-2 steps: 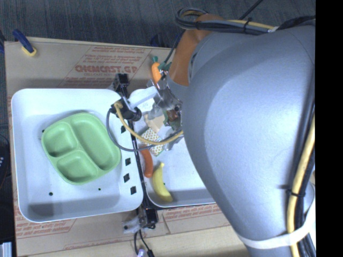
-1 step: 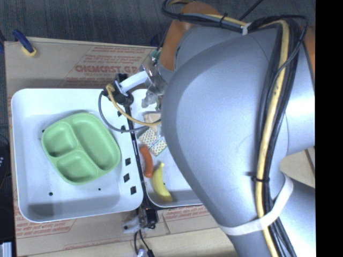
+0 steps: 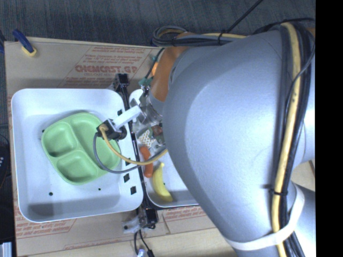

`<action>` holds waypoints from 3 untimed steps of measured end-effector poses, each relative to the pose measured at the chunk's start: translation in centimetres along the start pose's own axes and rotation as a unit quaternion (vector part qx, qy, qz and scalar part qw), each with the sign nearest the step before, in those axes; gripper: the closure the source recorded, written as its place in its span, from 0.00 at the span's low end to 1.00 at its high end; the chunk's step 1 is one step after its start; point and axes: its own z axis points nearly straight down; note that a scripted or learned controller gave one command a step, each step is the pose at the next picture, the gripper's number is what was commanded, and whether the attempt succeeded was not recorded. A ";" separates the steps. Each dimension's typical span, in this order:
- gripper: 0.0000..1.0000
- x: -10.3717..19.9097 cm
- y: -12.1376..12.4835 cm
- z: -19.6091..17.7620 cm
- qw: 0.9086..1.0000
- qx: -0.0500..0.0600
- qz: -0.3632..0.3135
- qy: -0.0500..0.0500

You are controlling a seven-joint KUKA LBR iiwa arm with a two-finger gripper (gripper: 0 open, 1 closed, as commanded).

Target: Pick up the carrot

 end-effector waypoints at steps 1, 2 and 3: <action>0.00 -1.5 -4.3 -7.4 0.999 -0.001 0.034 0.002; 0.00 -2.7 -9.0 -9.8 0.999 -0.002 0.054 0.002; 1.00 -2.7 -9.1 -10.8 0.999 -0.003 0.052 0.001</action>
